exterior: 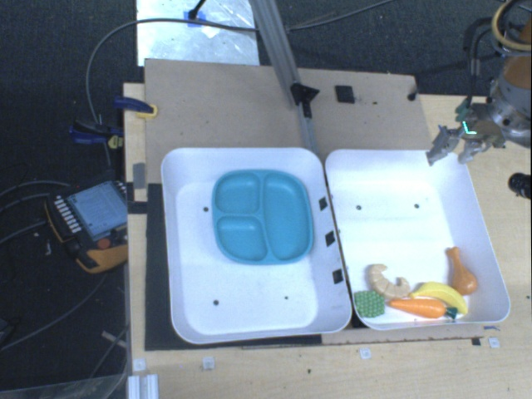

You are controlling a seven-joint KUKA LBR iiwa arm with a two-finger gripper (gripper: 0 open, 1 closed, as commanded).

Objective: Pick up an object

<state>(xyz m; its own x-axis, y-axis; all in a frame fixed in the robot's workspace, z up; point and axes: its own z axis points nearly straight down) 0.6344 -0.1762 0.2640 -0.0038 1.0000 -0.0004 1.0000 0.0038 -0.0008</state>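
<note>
- Bench (249, 98): flat tan board, matte, on dark speckled carpet; cables loop around on the floor at left.
- Two shallow white bins side by side, glossy plastic w/ rounded corners. Left bin (191, 306), right bin (399, 189).
- Left bin holds a blue divided plate (263, 215): smooth plastic, rounded-square, 3 compartments.
- Right bin: objs all bunched in the near corner, rest of the floor is bare white.
  - green piece (370, 303): small, bumpy texture, at the bin's near-left corner.
  - beige curved piece (386, 282): pale, knobby, C-shaped, just behind the green one.
  - carrot (417, 307): orange, tapered, lies flat along the near wall.
  - banana (440, 293): yellow, curved, smooth, touching the carrot's far side.
  - orange gourd-shaped piece (460, 273): narrow neck, fat round end, by the right wall.
- Gripper (450, 145): grey metal, at the far-right corner of the right bin, about over the rim, well apart from the obj pile. Two fingers (439, 147) spread apart, nothing between them.
- Grey pole (278, 40) slants across the board's far side; handheld pendant (90, 216) w/ screen on the floor at left.
</note>
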